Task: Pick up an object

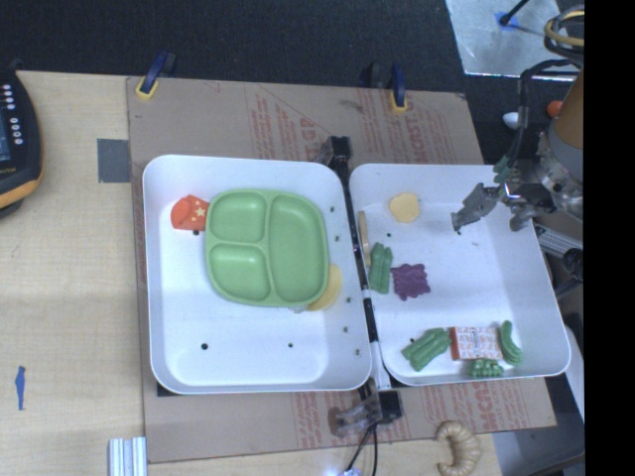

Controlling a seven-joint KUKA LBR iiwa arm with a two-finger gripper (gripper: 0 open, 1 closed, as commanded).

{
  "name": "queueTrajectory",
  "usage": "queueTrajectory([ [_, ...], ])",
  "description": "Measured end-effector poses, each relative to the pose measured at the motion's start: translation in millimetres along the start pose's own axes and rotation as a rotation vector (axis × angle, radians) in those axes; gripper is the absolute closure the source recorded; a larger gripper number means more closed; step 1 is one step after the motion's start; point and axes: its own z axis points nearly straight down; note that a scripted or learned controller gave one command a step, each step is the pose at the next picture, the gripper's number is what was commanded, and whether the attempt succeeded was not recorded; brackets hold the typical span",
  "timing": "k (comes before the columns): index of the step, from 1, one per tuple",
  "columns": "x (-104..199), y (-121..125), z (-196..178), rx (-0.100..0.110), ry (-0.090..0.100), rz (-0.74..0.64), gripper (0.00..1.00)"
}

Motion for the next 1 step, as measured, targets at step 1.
queueTrajectory([
  [1, 37.7, 19.6, 99.8, 0.007, 0.002, -0.004, 0.0],
])
